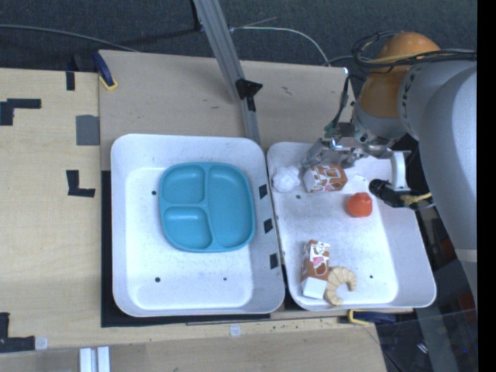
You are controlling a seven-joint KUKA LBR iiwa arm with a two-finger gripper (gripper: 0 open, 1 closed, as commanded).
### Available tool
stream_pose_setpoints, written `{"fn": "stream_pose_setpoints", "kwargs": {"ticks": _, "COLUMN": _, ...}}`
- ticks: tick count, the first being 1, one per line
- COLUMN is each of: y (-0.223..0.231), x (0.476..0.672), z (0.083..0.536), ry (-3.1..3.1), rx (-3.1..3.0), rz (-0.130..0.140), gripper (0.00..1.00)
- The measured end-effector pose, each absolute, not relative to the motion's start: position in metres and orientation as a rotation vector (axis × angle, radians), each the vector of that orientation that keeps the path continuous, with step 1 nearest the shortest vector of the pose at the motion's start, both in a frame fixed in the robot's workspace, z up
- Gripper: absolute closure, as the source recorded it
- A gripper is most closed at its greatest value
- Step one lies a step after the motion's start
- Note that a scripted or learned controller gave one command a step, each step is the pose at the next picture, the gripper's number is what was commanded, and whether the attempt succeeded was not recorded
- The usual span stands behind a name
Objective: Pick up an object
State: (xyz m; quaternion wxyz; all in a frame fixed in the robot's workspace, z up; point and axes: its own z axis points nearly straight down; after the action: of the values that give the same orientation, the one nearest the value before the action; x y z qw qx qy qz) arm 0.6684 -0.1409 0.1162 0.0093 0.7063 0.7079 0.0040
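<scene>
Bulky grey arm [449, 130], orange band [395, 68], black cables.

A single fixed camera is looking down at a slant from above the pale wooden tabletop [170, 91], taking in both shallow white plastic bins: the left bin [128, 231] and the right bin [403, 262] are sitting side by side near mid-frame. It is standing far enough back to be framing dark floor beyond the far edge, while the grey arm with its orange band [403, 53] is entering from the right.

Grey arm [442, 122] with orange band [391, 72] reaching in from the right, wrist bent downward; gripper [329, 155] lowered over the far end of the right bin [411, 273].
</scene>
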Motion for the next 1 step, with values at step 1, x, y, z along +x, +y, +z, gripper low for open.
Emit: {"fn": "stream_pose_setpoints", "kwargs": {"ticks": 1, "y": -0.1401, "x": 0.6686, "z": 0.1247, "ry": 2.214, "rx": 2.202, "rz": 0.012, "gripper": 1.00}}
